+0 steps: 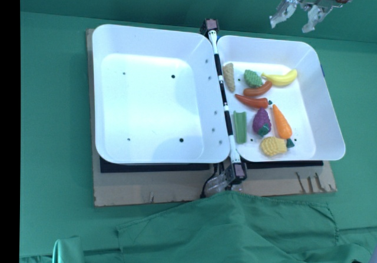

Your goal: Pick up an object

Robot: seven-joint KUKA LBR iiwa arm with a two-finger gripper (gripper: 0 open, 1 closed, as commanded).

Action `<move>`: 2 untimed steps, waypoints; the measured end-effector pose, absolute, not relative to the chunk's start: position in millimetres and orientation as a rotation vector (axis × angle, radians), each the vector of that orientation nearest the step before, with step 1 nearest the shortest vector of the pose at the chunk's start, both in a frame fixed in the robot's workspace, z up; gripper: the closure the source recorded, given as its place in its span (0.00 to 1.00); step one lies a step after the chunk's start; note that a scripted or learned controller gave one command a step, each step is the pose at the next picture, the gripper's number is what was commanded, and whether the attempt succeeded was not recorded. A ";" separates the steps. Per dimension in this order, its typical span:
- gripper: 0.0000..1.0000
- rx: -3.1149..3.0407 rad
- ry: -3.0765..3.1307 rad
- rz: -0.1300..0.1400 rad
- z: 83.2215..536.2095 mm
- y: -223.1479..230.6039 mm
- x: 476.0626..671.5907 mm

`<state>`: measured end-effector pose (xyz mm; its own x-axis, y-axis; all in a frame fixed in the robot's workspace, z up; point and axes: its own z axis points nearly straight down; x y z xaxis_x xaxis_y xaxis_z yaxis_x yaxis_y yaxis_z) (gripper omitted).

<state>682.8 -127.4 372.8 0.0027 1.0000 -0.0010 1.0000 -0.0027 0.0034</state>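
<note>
1. The toy foods are gathered in the right bin [321,132]: a banana [281,78] lies toward the far side, with a small green piece [253,77] just beside it and a pale corn cob [228,76] near the divider.
2. Two red-orange peppers [254,95] are laid at a slant in the middle of the bin, one close behind the other.
3. A green stalk [240,126], a purple fruit [262,122] and a carrot [281,122] are set side by side nearer the front, and a yellow pineapple [273,146] is seen just in front of them.
4. The left bin [153,94] is joined to the right one along a thin white bar.
5. Both bins are carried on a sheet of cardboard [153,188] on the green surface [53,109].
6. The jaws [298,16] are held above the surface beyond the far edge of the right bin, well apart from the toys; they are spread apart and nothing is seen between them.
</note>
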 end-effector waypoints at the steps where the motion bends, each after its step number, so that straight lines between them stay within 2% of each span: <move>1: 0.00 2.227 2.216 -0.006 281.4 -147.6 700.2; 2: 0.00 2.227 2.220 -0.007 202.3 -136.8 699.1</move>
